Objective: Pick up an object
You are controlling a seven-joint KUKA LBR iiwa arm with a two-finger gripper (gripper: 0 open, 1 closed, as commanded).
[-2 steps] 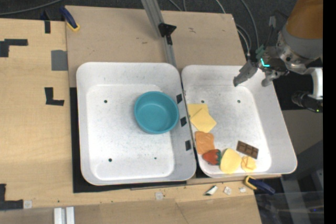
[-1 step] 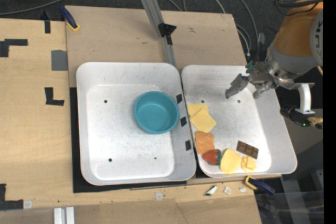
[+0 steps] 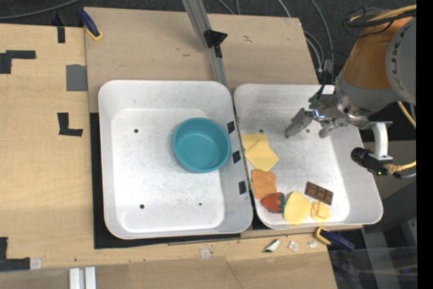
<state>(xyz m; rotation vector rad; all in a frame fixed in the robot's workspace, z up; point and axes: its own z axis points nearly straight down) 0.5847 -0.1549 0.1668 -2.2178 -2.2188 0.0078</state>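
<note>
Right bin (image 3: 352, 166), yellow, orange, brown toy food pcs (image 3: 262, 152), fingers (image 3: 295, 125) spread, nothing between.

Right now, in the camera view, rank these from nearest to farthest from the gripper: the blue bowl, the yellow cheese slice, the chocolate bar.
Measured from the gripper, over the right bin:
1. Cheese slice, right bin, by its left wall.
2. Chocolate bar, right bin, toward the front edge; only a little farther than the cheese.
3. Blue bowl, left bin, clearly farthest.

Slanted overhead view of both bins (image 3: 169, 93)
</note>
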